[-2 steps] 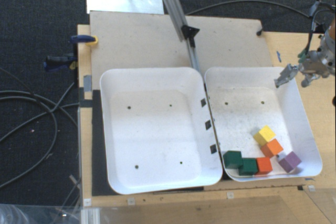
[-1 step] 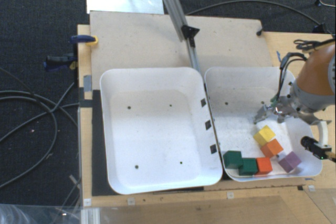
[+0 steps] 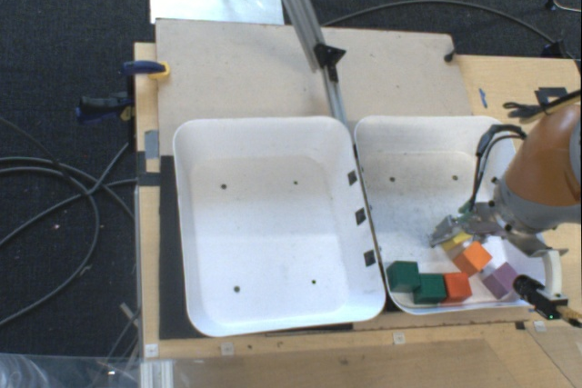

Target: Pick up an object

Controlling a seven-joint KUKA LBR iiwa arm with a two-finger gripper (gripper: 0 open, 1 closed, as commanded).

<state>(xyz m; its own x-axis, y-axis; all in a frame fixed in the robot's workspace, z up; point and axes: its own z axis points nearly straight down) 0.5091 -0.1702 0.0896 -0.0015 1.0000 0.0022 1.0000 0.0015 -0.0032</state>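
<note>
- The tabletop (image 3: 273, 68) is a pale board over dark carpet with loose cables, and it carries two shallow white bins side by side.
- Nearest the camera, along the front wall of the right bin (image 3: 409, 159), lie the blocks: a dark green block (image 3: 403, 273) and a second green block (image 3: 429, 289) touching it, then a small orange-red block (image 3: 457, 286) just beside that.
- A purple block (image 3: 498, 280) sits toward the front right corner, near the orange ones.
- Slightly farther back, an orange block (image 3: 472, 258) lies tilted, right under the arm's tool.
- These blocks look small, stiff and light, probably foam or wood; flat opposite faces should give a sure hold, though the crowding leaves little room for fingers.
- The claw (image 3: 452, 234) hangs low in the right bin, just beside or touching the orange block; whether it is spread or closed, and whether it has anything, I cannot tell.
- The left bin (image 3: 264, 223) lies well apart from the arm.
</note>
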